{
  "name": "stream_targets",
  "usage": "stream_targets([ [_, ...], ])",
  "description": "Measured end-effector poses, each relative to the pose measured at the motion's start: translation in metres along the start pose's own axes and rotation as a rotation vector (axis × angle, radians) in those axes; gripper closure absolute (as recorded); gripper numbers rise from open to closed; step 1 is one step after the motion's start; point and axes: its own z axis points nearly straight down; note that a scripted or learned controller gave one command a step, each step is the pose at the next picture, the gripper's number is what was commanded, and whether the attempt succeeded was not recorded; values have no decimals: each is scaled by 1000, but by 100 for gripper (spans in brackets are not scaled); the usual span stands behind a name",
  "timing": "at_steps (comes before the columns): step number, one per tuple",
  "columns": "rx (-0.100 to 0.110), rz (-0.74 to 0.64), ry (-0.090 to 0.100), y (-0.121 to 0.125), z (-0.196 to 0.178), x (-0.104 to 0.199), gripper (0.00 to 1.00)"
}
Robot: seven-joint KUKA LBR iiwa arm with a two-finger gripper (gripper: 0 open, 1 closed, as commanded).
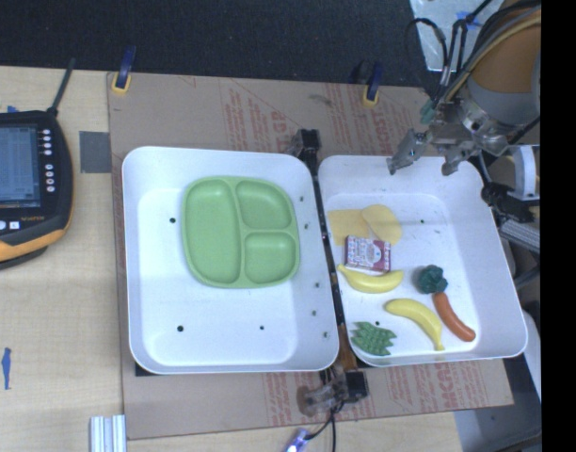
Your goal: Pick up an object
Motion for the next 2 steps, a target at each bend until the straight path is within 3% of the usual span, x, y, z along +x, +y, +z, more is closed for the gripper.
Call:
stream_targets([
  [1, 1, 0, -1, -43, 16, 22, 0],
  [2, 1, 0, -2, -69, 41, -32, 0],
])
